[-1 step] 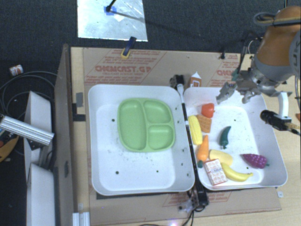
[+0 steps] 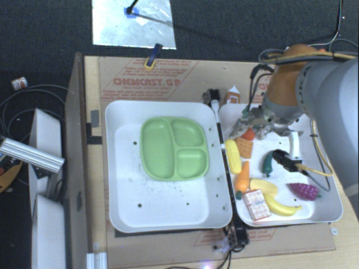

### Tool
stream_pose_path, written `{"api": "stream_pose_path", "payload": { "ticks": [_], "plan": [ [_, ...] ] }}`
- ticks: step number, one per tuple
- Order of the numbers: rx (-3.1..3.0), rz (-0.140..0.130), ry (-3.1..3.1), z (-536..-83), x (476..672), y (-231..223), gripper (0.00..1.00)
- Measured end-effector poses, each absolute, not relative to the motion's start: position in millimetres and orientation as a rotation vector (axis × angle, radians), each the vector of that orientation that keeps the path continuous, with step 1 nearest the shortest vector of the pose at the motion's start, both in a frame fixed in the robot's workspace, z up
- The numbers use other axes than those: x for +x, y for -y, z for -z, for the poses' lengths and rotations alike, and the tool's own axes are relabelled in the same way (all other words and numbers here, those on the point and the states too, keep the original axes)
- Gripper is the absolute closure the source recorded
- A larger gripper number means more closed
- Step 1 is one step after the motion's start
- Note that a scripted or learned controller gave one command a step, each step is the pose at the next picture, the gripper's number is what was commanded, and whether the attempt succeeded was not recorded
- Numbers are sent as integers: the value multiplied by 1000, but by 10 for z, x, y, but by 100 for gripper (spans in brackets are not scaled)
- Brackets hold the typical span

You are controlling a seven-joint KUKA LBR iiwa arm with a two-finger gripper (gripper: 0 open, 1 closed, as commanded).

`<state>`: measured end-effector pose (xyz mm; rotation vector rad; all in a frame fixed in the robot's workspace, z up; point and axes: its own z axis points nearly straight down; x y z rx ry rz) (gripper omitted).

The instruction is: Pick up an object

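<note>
Cardboard point(image 2: 147, 78) behind the green tray point(image 2: 173, 148) reads "CHEMCAST GP"; right of that glossy moulded tray, gripper point(image 2: 249, 129) state: cannot tell.

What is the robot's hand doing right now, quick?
End effector: down in the right bin over the toy food; whether it grips anything cannot be told.

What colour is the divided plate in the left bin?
Light green: the divided plastic plate with three compartments, seen clearly in the overhead camera view.
</note>
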<state>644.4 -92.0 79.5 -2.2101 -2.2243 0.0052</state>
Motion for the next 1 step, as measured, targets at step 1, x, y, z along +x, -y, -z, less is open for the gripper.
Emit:
{"api": "stream_pose_path", "payload": {
  "ticks": [1],
  "plan": [
    [-2218,6,2231,-994,6474,937,100]
  ]
}}
